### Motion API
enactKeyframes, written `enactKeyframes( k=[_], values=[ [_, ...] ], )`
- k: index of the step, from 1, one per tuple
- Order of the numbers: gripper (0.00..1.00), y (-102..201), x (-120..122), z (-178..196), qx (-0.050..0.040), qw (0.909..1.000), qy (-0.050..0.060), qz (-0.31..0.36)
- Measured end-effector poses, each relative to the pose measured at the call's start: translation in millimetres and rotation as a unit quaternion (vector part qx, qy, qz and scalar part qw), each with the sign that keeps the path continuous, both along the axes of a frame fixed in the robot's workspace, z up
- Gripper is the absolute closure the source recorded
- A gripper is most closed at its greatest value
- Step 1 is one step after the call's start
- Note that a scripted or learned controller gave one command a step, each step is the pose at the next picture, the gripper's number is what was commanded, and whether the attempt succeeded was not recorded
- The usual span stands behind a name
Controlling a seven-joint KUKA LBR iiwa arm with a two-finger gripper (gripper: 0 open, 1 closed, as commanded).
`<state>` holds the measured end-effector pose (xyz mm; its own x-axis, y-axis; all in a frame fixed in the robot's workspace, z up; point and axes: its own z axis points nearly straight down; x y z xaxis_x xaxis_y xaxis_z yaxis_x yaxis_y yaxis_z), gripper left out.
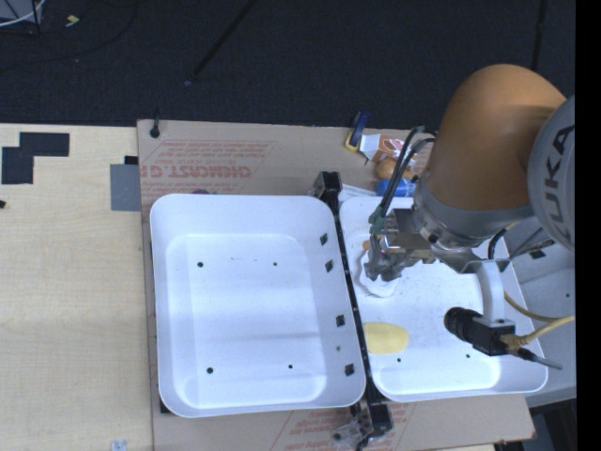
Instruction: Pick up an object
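Right bin (pixel 451 383): pale yellow oval object (pixel 385 337).

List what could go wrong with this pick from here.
The pincer is low over a small white object near the right bin's left wall, so it may strike the wall or miss. White on white, that object is hard to make out. The yellow object lies close and could get nudged.

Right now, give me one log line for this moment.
arm: over right bin | pincer: low, on white item | yellow item: loose, nearer | left bin: untouched
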<state>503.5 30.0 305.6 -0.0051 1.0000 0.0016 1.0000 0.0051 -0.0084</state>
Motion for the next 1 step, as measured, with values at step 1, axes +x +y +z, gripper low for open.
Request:
enactKeyframes(
  k=[1],
  values=[
    [1.0,59.5,-30.7,-77.3,-0.0004,1.0,0.003,0.0]
  ],
)
